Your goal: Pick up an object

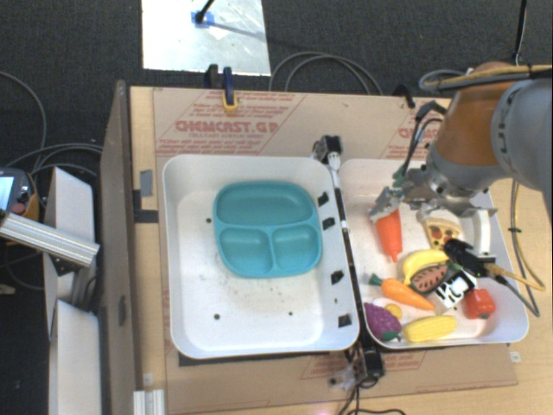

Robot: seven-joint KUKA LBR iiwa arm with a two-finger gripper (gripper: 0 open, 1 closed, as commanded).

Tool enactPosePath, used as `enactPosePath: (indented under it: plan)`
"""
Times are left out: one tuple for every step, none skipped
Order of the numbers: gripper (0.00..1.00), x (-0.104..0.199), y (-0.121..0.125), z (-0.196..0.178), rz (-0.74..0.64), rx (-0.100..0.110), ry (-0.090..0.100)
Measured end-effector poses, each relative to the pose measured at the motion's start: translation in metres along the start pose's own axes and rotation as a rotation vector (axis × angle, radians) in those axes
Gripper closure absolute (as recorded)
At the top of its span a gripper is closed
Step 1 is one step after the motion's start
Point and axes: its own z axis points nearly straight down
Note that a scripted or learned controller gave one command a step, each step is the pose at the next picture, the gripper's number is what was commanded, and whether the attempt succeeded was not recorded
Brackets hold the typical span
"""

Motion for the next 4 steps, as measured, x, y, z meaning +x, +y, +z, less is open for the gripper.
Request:
enactPosePath:
  plan:
    - [0.00,-0.017,0.019,0.053,0.006,-0.002,-0.003]
    - [0.00,-0.005,-0.018,0.073,0.007,0.000,-0.001]
    - [1.00,-0.006,-0.015,0.060,0.005,-0.006,-0.002]
    - [1.00,0.077,-0.020,-0.035,-0.006,-0.013,0.002]
